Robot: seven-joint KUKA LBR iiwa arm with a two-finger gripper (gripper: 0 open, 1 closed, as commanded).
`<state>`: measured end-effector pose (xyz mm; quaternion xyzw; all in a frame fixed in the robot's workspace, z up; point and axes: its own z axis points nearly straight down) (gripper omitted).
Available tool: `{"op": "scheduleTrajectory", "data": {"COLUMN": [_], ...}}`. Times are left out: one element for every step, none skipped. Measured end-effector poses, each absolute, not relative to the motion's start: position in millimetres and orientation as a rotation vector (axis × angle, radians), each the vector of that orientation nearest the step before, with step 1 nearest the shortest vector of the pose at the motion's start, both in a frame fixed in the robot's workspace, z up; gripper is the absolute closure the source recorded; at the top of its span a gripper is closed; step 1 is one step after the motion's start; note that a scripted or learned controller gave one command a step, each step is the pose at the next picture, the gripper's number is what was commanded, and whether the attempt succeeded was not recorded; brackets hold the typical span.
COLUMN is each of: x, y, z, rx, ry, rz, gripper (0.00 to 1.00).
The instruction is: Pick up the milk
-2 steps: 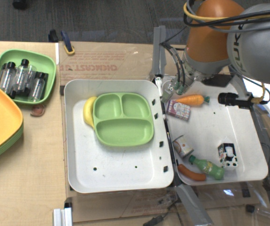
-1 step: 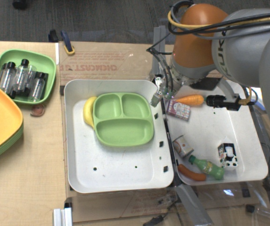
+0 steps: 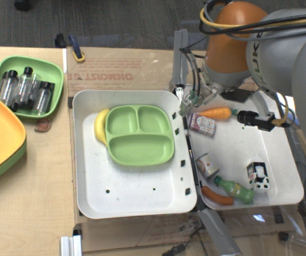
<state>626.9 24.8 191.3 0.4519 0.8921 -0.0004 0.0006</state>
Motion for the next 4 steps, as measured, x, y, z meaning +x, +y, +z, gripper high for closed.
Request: {"op": "scheduleTrajectory", "data": {"x": [633.4,629.4,658.9,585.2], "y": [56.9,34.5,52.5,9.7], "z": [192.0,191.2,191.1,198.2], "rx": [1.229,2.077,1.947,1.751], "ry": [2.889,2.355,2.463,2.609], "rz": [-0.001,-0.004,-0.004,-0.003], "gripper": [1.00,1.00,1.00,1.00]}}
